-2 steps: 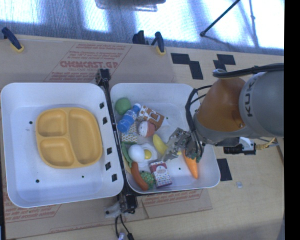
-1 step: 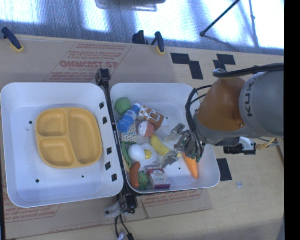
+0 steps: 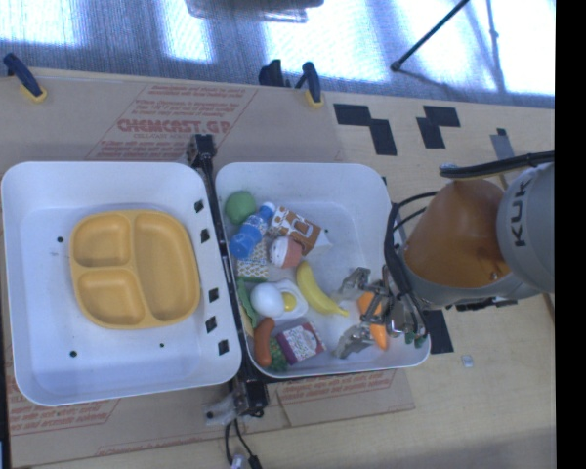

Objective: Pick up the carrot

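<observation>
Orange carrot (image 3: pixel 374 319) sat between the gripper's (image 3: pixel 355 311) closed-in fingers; a slow, straight lift would likely suit best.

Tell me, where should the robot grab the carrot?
Probably around its middle, coming straight down from above. The carrot looks long and thin and lies flat in the right bin, close to the bin's right wall, so a sideways reach would likely hit that wall. The end effector is already right over it.
</observation>
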{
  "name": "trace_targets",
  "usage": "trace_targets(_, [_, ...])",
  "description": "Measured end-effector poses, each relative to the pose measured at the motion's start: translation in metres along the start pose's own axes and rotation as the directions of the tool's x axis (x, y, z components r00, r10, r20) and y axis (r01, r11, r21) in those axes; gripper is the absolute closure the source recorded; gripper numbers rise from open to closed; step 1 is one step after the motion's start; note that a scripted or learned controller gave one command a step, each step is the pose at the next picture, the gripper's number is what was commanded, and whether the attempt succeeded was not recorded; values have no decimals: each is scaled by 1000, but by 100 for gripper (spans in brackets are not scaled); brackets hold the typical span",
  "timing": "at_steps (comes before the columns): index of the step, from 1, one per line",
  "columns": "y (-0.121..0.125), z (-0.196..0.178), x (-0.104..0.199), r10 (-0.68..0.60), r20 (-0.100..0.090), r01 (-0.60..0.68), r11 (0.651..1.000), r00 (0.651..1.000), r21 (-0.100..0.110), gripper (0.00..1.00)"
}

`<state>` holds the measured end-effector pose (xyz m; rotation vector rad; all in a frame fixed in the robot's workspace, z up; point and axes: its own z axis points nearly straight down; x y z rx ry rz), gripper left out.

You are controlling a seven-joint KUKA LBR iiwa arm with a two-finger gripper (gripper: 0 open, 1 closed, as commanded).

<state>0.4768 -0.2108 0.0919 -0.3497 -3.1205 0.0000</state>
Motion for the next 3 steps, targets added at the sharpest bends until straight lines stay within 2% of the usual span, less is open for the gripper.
trace_targets(1, [23,0,5,274,-1,-274,962,962,0,0])
trace_targets(2, [23,-11,4,271,2,-271,963,963,0,100])
trace_targets(3, [46,-103,4,743,1,-743,669,669,-1,100])
